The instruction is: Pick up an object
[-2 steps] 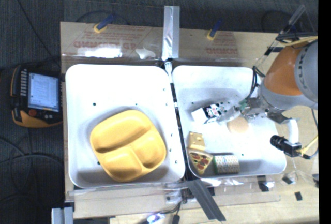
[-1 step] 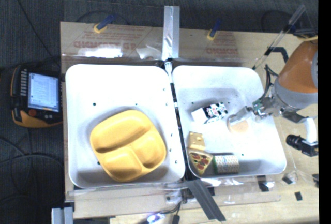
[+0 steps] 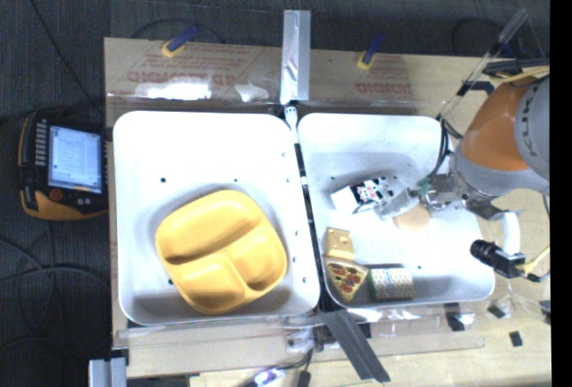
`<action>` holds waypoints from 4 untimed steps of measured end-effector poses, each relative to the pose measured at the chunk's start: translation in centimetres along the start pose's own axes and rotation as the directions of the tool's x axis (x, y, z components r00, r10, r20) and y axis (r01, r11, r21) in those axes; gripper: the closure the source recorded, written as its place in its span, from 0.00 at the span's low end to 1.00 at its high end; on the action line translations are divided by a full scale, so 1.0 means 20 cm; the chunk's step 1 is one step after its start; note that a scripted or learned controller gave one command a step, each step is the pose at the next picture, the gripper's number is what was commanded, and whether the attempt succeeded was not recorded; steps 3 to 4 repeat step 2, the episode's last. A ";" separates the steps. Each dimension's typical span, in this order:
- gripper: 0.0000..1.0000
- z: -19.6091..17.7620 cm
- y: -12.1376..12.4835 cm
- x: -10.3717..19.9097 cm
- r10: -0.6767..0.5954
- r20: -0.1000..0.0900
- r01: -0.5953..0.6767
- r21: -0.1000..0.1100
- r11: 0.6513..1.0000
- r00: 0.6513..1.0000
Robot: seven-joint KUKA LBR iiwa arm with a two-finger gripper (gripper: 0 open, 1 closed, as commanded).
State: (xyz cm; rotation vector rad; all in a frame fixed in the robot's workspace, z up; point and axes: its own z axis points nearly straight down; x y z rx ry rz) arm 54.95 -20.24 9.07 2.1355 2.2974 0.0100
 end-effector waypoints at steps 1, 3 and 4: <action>1.00 -0.04 0.01 0.00 -0.001 0.001 0.001 -0.002 1.000 1.000; 1.00 -0.55 0.15 0.22 0.047 0.003 -0.047 0.009 0.999 0.999; 1.00 -0.55 0.15 0.22 0.047 0.003 -0.047 0.009 0.999 0.999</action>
